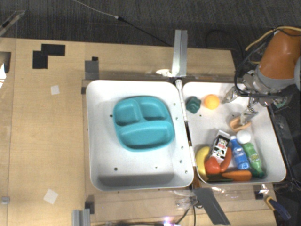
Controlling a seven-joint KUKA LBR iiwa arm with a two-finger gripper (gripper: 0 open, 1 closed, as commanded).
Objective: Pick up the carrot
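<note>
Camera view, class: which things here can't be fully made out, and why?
- Pincer: too small and blurred to tell how its fingers stand.
- Carrot: left end hidden under the red item.
- Banana: partly covered by the carton.
- Arm: cut off by the right edge.

Two white bins are sitting side by side: the left bin (96, 140) and the right bin (277, 161). One teal divided tray (142, 122) is lying in the left one. The right one is holding one carrot (236, 175), one orange ball (211, 101), one teal round object (193, 104), one blue bottle (240, 156), one green bottle (253, 158) and one banana (201, 157)
</note>
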